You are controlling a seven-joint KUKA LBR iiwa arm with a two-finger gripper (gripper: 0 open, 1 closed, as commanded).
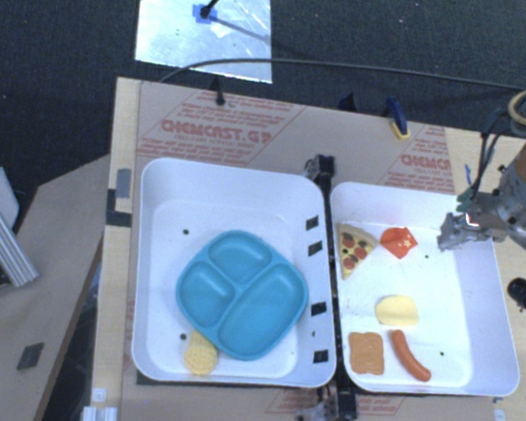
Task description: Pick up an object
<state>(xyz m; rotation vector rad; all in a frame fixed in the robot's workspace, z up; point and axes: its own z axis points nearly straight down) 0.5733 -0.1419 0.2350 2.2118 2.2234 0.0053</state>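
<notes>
The right bin [500, 279] holds a pizza slice [353, 248], a red pepper-like piece [398, 240], a pale yellow lump [397, 311], an orange cracker [367, 353] and a red sausage [410, 355]. My gripper [456, 232] hangs over the bin's far right part, right of the red piece and apart from it. Nothing shows between its fingers.
The left bin [160, 240] bears a blue divided plate [241, 293] and a yellow waffle piece [199, 352] at its near edge. Black clips run along the divider [325, 259] between the bins. A foil sheet [206, 19] lies beyond the bench.
</notes>
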